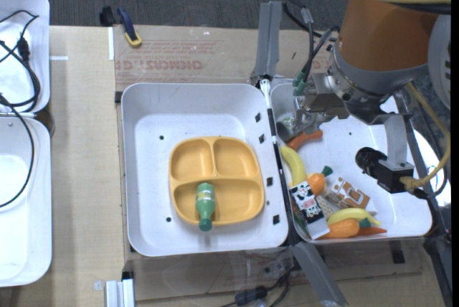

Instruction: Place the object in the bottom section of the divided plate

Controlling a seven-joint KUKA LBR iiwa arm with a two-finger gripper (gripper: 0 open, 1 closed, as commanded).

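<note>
- The yellow divided plate (pixel 215 180) lies in the middle of the left bin (pixel 143 176), with two small sections toward the far side and one wide section toward the near edge.
- A green bottle (pixel 205 205) lies in that wide bottom section of the plate, its cap end pointing at the near edge and reaching over the plate's rim.
- The arm (pixel 391 8) comes in from the right of the plate and hangs over the far part of the right bin (pixel 409 227); its big orange-brown joint sits well above the bin, up and to the right of the plate.
- The wrist points downward and toward the plate's side, ending in the gripper (pixel 310 117) just past the wall between the two bins, level with the plate's far sections.
- The gripper is crowded by cables and grey metal, so whether its pincer is released or clenched cannot be told from here.
- An orange carrot (pixel 307 138) lies just below the gripper; it may be touching it, though the view is too cluttered to be sure.
- Further right of the plate, in the right bin's near half, lie a banana (pixel 292 163), a small cow-print carton (pixel 306 199), another banana (pixel 351 215) and a second carrot (pixel 344 229).
</note>
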